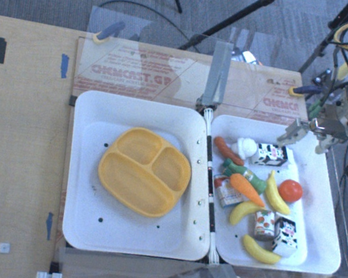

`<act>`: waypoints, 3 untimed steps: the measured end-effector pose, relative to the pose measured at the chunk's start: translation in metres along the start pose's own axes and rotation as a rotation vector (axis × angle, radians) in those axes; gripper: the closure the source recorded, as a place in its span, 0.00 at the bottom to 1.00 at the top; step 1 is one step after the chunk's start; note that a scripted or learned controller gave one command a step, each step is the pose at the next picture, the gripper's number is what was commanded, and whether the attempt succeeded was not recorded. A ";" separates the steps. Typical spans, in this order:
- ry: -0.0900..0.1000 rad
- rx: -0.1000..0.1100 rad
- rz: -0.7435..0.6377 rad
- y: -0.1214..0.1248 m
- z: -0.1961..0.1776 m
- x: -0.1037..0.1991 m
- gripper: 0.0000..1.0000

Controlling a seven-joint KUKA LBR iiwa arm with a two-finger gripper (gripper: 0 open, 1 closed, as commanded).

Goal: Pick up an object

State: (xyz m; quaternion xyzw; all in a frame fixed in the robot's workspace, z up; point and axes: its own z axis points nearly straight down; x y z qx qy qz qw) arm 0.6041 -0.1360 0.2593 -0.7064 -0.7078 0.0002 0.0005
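Pincer [308,134] spread apart, holding nothing, above right bin's [330,214] upper right edge. Advice: descend over the isolated tomato [291,190], avoiding the adjacent banana [276,193].

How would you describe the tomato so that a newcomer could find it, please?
Look in the right bin, the one full of toy food. Near its right wall lies the tomato, beside a banana. It is the only round red thing there.
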 end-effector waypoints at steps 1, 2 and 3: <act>-0.004 -0.018 -0.153 -0.010 0.157 0.037 0.00; -0.004 -0.019 -0.150 -0.010 0.148 0.036 1.00; -0.001 -0.003 -0.217 0.024 0.023 0.087 1.00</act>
